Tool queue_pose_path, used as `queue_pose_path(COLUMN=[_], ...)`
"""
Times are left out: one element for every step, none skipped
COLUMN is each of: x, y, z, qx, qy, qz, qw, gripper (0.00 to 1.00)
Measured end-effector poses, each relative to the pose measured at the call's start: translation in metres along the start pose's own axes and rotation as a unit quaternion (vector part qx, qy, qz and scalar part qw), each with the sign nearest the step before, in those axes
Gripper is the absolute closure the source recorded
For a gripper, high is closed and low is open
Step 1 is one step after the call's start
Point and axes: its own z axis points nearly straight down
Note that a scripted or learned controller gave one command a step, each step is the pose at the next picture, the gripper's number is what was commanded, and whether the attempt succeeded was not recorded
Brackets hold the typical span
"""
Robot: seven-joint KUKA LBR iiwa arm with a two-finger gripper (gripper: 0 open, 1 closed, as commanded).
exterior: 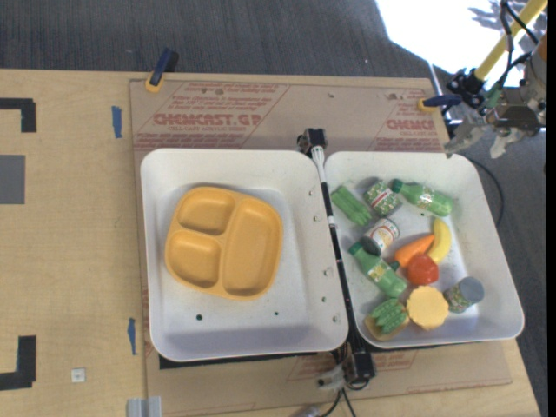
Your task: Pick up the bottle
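Two green bottles lie in the right bin (499,259). One bottle (424,198) rests near the bin's far side, its dark cap pointing left. The other bottle (380,268) lies near the bin's left wall with a black cap at its upper end. My gripper (478,143) hangs beyond the bin's far right corner, outside the rim, with its two fingers spread apart and nothing between them. It is well clear of both bottles.
Packed around the bottles are a green can (381,195), a white can (383,231), a carrot (413,248), a banana (442,240), a tomato (423,270), a yellow disc (427,307) and a grey can (466,294). The left bin (165,172) holds a yellow divided plate (225,241).
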Motion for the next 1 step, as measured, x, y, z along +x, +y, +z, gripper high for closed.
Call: queue_pose_path(x=[-0.0131], y=[-0.0774], z=[0.0967], qx=[0.001], qy=[0.000], qz=[0.118], qw=[0.9931], gripper=[0.00])
